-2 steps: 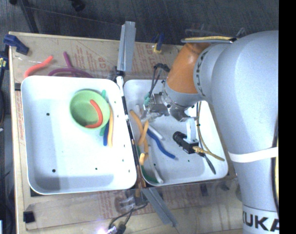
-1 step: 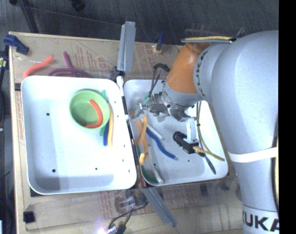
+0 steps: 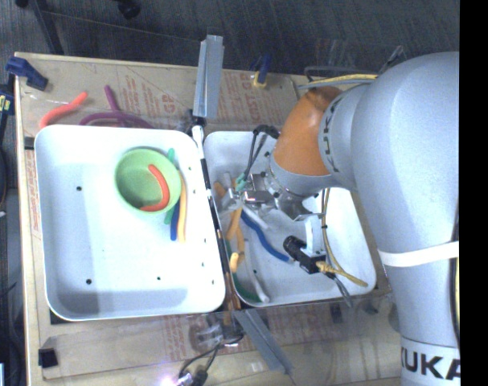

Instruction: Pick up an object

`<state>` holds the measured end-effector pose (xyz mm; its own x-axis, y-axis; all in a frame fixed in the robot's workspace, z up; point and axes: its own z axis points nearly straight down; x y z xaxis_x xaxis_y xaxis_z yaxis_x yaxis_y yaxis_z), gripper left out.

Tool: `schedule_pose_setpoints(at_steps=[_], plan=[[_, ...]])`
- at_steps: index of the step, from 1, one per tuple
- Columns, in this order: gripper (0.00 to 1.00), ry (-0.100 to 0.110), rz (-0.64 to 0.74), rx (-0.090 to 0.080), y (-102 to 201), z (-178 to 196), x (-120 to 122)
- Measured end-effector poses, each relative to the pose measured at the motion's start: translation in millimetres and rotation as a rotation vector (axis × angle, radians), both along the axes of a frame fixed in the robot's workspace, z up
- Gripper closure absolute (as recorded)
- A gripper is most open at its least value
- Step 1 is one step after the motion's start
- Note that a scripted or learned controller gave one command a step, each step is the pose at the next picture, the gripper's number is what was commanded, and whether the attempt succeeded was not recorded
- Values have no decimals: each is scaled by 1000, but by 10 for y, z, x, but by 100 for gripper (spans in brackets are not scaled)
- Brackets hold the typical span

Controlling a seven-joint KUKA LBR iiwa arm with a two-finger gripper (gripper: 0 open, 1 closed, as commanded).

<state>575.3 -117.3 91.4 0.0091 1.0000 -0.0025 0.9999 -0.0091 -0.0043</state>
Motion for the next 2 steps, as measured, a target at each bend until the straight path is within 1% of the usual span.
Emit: schedule_pose_setpoints(at_steps=[1, 2], plan=[[100, -1, 1, -4, -17, 113, 6], [100, -2, 140, 4, 231, 979, -54]])
